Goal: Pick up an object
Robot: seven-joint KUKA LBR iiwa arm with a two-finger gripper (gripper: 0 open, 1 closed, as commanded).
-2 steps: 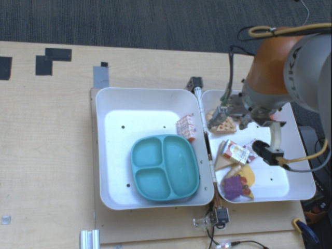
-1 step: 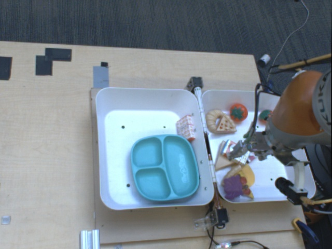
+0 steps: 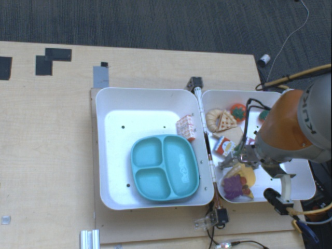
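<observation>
End effector (image 3: 234,161) hovers low among toys crowding the right bin (image 3: 306,191).

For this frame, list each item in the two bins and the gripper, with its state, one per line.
Blue divided plate: lying flat in the left bin, compartments bare.
Small red-and-white carton: in the left bin, beside the plate's far edge.
Waffle piece: resting in the right bin.
Tomato: resting beside the waffle.
Purple grapes: lying in the right bin's near end.
Gripper: low over the right bin, fingers hidden.
</observation>
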